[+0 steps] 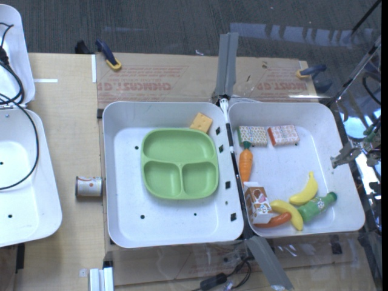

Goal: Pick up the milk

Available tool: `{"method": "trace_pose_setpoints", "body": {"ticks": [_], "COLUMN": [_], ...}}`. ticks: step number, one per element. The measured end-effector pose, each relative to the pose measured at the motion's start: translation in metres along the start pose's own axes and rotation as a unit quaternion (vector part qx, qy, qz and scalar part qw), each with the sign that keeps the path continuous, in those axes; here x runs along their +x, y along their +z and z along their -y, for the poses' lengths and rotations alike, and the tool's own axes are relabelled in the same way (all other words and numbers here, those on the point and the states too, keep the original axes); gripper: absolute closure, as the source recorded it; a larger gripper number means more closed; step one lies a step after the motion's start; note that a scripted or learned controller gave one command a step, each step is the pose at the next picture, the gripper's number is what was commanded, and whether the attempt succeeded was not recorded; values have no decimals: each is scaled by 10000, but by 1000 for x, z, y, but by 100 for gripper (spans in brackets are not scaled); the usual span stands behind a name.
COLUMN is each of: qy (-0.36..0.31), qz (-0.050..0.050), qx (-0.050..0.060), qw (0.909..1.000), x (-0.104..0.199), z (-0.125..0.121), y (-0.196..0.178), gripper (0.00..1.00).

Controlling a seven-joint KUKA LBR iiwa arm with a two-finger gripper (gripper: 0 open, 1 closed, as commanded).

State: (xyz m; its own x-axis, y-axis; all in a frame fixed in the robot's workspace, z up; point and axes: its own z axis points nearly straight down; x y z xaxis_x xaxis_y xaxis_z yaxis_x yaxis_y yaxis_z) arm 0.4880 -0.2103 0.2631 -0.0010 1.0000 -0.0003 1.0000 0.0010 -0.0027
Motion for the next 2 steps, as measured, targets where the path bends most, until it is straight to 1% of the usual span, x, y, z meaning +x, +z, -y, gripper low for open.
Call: {"method": "trace_pose_setpoints", "body": {"ticks": [1, 2], "qy": [-22, 576], "qz": [-7, 0], "qx": [6, 2], "qw": [10000, 9983], "x": [35, 114], "z": [9, -100], "y": [116, 155], "gripper": [0, 0]}}
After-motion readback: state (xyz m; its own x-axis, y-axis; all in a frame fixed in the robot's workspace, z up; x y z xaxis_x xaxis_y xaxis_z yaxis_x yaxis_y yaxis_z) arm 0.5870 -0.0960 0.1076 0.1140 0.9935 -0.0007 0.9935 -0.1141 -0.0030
